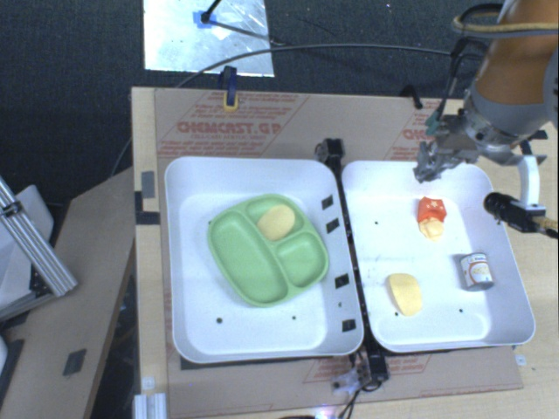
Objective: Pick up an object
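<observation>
**Pincer over far edge of right bin, nothing held**

Pincer (428, 169) hangs at the far edge of the right bin (502, 326), toward that bin's far-left corner, tips pointing down. Too small and dark to read the tips: cannot tell whether spread or pressed together. Nothing seen between them.

Nearest candidate: red-and-yellow toy (431, 216). It lies in the far half of the right bin, just on the near side of the pincer and almost directly in line with it. Long axis runs roughly far-to-near, red part farther, yellow part nearer. My guess is a short move toward the near edge plus a drop would bring the tips over it; a grip across its short width looks the sensible choice.

Other things in the same bin:
- yellow lump (404, 293), near half, toward the left wall, well apart from the toy.
- can (476, 271), toward the right edge, looks tilted or on its side, label partly readable as a blur only.

Left bin (188, 321) carries a green tray (253, 264) with three compartments; a pale yellow piece (278, 223) sits in the far small compartment. All that is across the divider, farther from the pincer.

Obstructions: none between pincer and toy, floor around it bare. The bin's far wall sits close under the pincer; a straight drop here risks the rim, I judge.
</observation>
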Action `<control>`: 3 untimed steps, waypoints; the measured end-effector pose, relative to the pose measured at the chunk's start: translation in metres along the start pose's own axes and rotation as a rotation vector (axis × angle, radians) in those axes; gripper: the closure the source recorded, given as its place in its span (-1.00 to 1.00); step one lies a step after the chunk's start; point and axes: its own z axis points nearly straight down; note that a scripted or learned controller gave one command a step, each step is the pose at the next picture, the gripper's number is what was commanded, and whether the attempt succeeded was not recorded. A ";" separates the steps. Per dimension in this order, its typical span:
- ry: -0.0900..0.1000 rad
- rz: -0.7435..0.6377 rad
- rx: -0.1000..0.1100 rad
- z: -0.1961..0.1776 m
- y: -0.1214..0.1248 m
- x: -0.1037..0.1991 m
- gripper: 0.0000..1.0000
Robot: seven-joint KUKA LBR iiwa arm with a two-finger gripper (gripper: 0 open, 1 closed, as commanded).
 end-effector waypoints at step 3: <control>0.001 0.000 0.001 0.030 -0.025 0.160 1.00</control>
